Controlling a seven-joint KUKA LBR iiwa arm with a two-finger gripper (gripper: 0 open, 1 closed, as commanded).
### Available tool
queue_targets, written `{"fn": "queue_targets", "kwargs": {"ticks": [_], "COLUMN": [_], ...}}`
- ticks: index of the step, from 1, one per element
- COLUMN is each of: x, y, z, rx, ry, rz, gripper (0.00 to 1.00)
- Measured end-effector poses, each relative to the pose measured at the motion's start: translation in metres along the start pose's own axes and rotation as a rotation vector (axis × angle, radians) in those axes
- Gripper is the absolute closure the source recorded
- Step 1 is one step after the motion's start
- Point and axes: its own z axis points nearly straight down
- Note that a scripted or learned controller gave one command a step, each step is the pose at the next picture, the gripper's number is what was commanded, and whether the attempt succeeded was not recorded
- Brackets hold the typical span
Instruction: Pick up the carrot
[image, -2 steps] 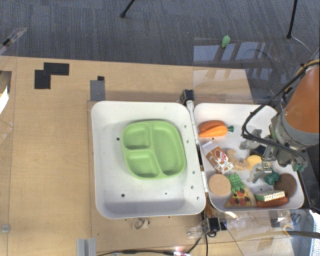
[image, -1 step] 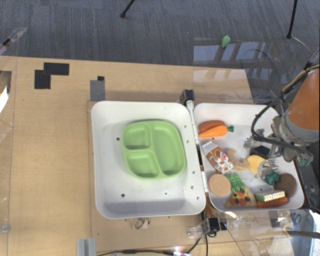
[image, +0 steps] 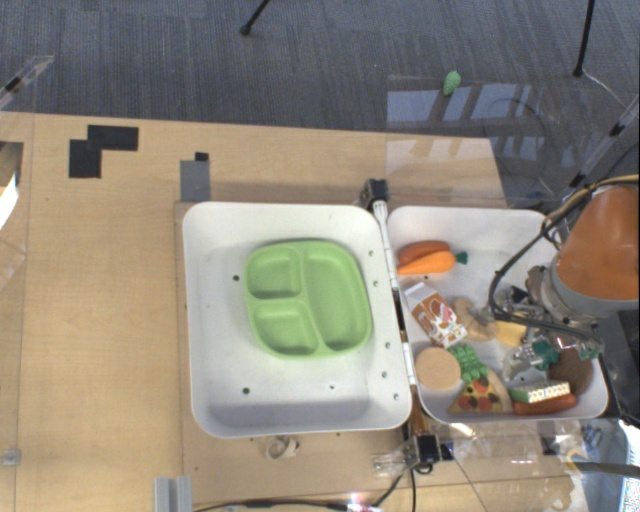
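The carrot, orange with a small green top pointing right, lies on its side in the upper left part of the right bin. The arm's orange band hangs over that bin's right side. Below the band, the gripper sits low among the toys in the bin's lower right, well to the right of and below the carrot. Nothing is seen held.
Around the gripper lie a yellow wedge, a brown-and-white box, a tan disc, a green toy, a pizza slice and a red-brown piece. The left bin holds a green divided plate.
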Motion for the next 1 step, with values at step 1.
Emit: {"fn": "queue_targets", "kwargs": {"ticks": [1], "x": [-0.083], "y": [-0.021], "z": [0.0036], "rx": [-0.004], "ry": [0.005], "rz": [-0.045], "gripper": [0.0]}}
